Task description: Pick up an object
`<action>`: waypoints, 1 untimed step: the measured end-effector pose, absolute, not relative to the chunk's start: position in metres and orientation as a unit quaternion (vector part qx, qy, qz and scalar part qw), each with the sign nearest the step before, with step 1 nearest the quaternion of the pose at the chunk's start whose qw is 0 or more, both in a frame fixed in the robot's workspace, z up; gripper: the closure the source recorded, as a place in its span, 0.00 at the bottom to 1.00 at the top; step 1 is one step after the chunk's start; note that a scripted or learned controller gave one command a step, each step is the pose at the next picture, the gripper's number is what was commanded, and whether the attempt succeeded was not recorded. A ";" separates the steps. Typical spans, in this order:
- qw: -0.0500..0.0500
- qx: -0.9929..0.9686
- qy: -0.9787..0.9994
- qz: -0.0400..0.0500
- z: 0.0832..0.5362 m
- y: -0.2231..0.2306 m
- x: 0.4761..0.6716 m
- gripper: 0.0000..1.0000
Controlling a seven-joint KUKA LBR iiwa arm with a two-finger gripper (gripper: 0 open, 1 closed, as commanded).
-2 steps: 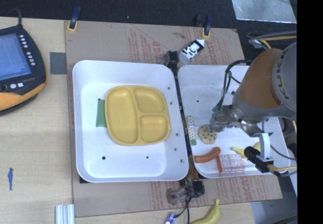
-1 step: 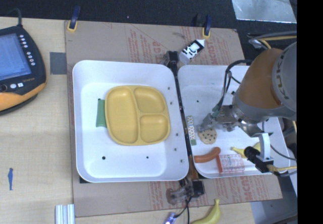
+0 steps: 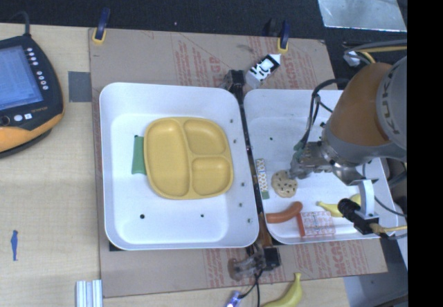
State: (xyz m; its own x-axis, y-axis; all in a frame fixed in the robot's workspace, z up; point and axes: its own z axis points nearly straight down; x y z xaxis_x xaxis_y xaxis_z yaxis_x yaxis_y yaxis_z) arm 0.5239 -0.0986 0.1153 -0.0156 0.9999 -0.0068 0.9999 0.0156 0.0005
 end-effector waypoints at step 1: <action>0.003 0.701 0.713 -0.002 0.115 -0.099 0.524 0.00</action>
State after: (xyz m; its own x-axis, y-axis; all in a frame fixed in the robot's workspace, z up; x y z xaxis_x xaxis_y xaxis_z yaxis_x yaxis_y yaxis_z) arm 0.5239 -0.0986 0.1152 -0.0164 0.9998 -0.0072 0.9999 0.0164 0.0004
